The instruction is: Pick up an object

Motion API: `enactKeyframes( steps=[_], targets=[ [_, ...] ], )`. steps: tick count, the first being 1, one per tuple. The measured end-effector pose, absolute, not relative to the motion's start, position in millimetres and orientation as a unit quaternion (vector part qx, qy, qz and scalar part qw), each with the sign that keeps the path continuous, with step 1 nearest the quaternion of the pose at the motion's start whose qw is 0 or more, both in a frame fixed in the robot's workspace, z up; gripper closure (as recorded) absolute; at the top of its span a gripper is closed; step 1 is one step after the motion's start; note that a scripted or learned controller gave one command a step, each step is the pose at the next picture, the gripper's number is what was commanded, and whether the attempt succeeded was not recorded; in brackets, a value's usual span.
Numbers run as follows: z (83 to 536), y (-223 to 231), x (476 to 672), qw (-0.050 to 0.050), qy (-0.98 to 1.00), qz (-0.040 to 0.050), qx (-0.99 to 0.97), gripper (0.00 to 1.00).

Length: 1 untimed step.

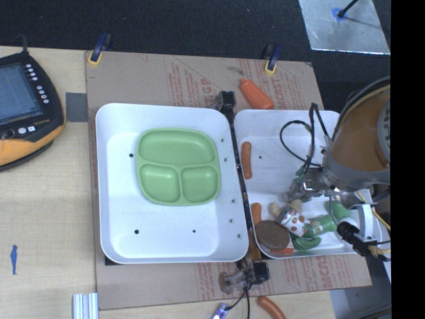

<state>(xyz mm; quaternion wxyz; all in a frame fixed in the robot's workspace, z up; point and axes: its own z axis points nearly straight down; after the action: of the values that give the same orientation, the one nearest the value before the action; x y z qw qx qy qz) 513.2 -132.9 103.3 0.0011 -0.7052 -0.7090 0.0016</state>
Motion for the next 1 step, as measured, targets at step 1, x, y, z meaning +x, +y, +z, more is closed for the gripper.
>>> enactKeyframes(
  steps=[1],
  targets=[
    [103.4, -132.9, 513.3, 0.001, -0.709, 0.0015, -0.705, 0.0]
  ],
)
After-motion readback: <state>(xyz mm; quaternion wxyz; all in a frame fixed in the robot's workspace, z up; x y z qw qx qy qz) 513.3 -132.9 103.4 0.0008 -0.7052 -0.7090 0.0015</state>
